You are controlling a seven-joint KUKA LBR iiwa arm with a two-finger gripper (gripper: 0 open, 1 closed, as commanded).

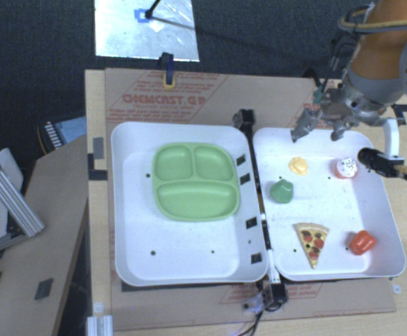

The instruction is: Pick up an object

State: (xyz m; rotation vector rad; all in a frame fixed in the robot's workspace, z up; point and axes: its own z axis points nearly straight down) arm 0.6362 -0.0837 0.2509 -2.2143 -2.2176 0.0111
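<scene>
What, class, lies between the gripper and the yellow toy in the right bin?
Nothing visible. The gripper hangs open above the right bin's far edge, and only bare white floor separates it from the yellow toy. The green toy lies beyond it.

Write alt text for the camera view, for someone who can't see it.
A grey and orange robot arm holds its open end effector above the far edge of the right bin, which holds a pizza slice, green pepper, red pepper, yellow piece and cupcake. The left bin holds a green divided plate.
</scene>
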